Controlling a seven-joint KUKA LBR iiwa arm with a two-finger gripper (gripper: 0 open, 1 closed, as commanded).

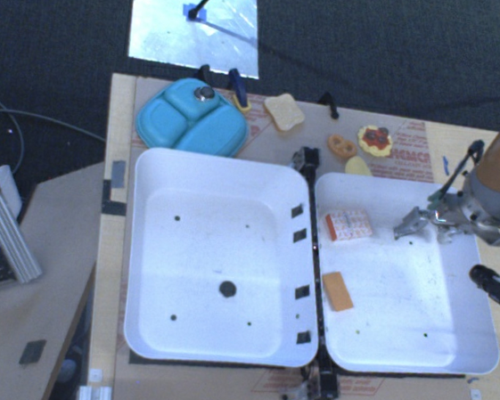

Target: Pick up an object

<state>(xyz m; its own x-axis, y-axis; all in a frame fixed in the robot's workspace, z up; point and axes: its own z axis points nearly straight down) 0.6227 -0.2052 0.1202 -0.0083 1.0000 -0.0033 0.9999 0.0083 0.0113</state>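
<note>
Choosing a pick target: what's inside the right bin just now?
The right bin holds a red-and-white patterned block and an orange piece. The gripper hangs over its upper right, covering some of the floor.

Hand (411, 227) hovers over right bin (448, 352) near patterned card (348, 225).

My one camera sits fixed above the bench, looking down at a slant on two shallow white plastic bins (225, 263).

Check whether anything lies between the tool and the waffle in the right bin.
Nothing visible does. The tool hangs over the right bin, and only bare floor separates it from the waffle. The orange block lies nearer the camera, off that line.
</note>
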